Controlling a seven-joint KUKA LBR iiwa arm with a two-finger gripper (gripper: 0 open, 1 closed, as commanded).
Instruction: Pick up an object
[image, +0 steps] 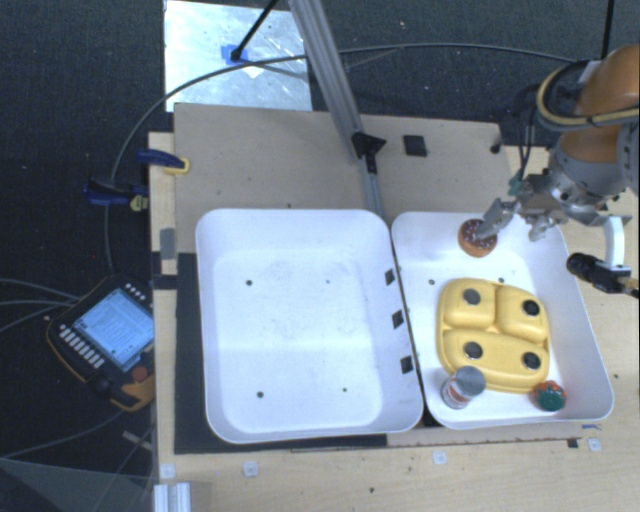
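Four objects (494, 335), perhaps, crowding right bin (420, 250) walls.

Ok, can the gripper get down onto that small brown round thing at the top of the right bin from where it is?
Probably yes. The gripper hangs right beside the brown round object, nothing lies over it, and the yellow tray sits apart, nearer the camera. The bin wall close behind could crowd it.

Small round brown object (477, 238) lies in right bin's far corner.
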